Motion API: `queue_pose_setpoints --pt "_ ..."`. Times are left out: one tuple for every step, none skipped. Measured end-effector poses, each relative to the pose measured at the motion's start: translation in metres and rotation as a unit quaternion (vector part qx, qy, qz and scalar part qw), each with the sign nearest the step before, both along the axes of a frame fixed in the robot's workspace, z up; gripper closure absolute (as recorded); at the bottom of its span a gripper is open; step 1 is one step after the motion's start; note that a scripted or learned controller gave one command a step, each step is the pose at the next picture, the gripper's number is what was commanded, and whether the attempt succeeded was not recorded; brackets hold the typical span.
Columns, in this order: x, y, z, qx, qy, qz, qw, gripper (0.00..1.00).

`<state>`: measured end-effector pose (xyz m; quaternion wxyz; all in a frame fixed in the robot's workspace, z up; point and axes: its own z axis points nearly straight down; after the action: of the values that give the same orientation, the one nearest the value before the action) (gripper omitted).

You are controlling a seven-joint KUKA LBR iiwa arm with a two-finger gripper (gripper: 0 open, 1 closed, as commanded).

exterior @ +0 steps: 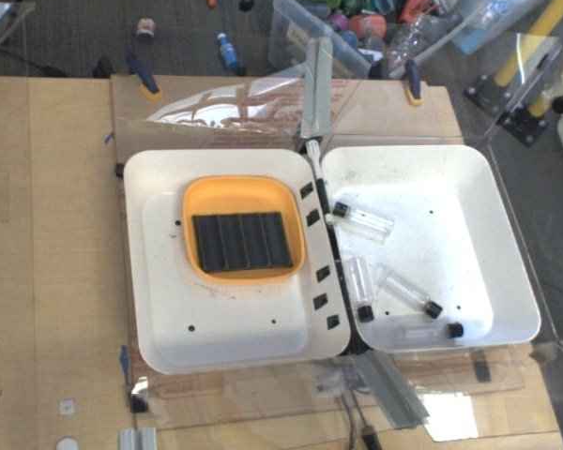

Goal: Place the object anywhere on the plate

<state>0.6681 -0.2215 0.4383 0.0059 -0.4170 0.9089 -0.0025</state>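
Fingers: how far open they stand, and whether they hold anything, cannot be told from this view.

Left of the orange plate (pixel 244 195) is the bare floor of the left white bin (pixel 150 279), which holds the plate a little above and left of its middle. On the plate, filling most of its floor, lies a dark ridged block (pixel 242 242), flat, with its grooves running away from the camera; it may be a small tray or a rack, the view is too coarse to say. Behind the plate, beyond the bin's far rim, a clear plastic sheet (pixel 235 111) lies on the counter (pixel 47 251), with an orange-handled clamp (pixel 146 81) at its left end.

Just right of the plate a divider (pixel 321 251) with black clips marks where the two bins meet, and a grey metal bar (pixel 316 92) runs back from it. Right of that, in the right white bin (pixel 502 242), well apart from the plate, lie four clear vials with black caps: one (pixel 361 219) near the divider, level with the plate; two (pixel 358 284) (pixel 408 295) nearer the camera, close together; and one (pixel 430 329) along the near wall. Far behind and right of the plate stands a clear tub of coloured toys (pixel 385 7).
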Motion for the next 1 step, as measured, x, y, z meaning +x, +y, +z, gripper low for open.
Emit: queue_pose_setpoints --pt "0.0 0.0002 -0.0004 -0.0014 0.0 0.161 0.987 1.0"
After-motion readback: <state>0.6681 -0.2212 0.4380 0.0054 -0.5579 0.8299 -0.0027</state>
